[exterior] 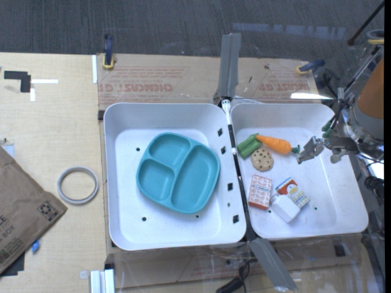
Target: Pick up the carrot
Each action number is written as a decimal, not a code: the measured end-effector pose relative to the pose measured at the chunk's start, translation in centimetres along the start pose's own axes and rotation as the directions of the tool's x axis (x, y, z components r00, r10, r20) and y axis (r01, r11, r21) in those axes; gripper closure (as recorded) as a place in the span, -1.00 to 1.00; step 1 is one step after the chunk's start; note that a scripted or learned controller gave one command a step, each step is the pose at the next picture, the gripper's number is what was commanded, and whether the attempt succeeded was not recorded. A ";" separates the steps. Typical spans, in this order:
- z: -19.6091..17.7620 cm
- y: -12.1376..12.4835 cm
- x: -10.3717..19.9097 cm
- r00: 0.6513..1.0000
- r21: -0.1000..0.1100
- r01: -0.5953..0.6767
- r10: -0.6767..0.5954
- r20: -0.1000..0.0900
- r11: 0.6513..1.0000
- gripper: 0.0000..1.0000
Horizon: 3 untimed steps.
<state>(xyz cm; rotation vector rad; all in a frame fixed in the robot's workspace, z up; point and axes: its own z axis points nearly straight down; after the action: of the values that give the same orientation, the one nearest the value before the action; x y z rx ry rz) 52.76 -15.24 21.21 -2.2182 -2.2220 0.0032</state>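
An orange carrot (274,143) lies in the right bin (342,224), near its back left, with its green top toward a green vegetable (247,145). My gripper (321,151) hangs over the right side of that bin, to the right of the carrot and apart from it. Its two fingers are spread, and nothing is between them.
A cookie (261,159), a red and white carton (260,191) and a small white box (289,199) lie in the right bin, in front of the carrot. A teal divided plate (178,173) sits in the left bin (122,224). A tape ring (77,184) rests on the bench at left.
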 end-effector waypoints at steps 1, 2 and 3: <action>5.3 7.2 0.3 0.989 -0.002 0.149 -0.149 0.001 0.989 -1.00; 11.9 9.3 2.1 0.991 -0.005 0.135 -0.135 0.002 0.991 -1.00; 11.0 9.3 2.0 0.991 -0.005 0.132 -0.132 0.002 0.991 1.00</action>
<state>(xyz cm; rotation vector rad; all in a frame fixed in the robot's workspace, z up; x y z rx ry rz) 62.05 -13.27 10.22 -2.0696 -2.3678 -0.0012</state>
